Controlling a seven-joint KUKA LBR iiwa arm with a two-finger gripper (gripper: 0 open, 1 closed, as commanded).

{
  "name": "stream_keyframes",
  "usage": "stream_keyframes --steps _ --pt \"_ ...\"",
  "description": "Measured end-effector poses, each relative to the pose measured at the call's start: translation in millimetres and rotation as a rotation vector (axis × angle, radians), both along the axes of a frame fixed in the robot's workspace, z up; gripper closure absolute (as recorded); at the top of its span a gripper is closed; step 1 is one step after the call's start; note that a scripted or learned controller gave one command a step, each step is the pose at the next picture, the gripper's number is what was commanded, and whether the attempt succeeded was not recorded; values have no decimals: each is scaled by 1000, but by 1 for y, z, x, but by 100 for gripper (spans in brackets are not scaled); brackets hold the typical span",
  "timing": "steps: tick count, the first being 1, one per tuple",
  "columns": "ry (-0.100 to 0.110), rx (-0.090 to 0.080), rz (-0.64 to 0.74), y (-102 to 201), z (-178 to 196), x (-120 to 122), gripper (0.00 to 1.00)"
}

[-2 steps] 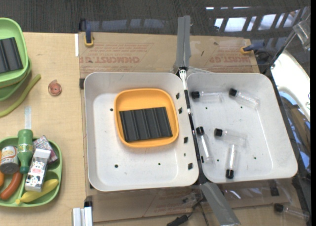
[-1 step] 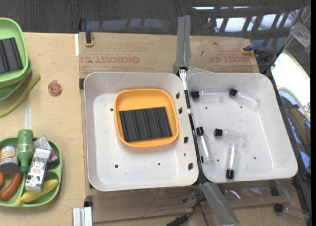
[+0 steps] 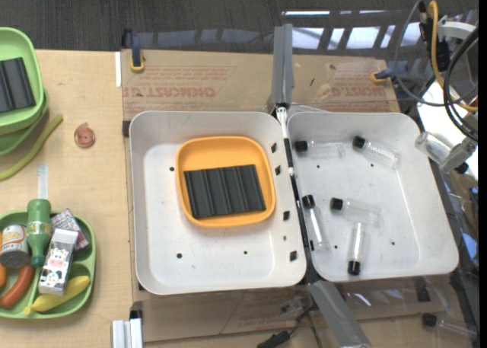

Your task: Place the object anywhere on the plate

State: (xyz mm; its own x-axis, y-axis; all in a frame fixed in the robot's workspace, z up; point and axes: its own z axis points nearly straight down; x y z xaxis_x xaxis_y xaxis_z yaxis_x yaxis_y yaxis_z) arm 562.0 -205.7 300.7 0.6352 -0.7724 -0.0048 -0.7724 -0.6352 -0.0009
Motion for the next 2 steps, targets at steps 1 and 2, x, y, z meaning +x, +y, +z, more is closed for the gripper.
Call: stream_keyframes --steps 1,2 --pt "-5 -1 239 -2 1 66 100" --pt "-6 0 339 -12 19 98 100"
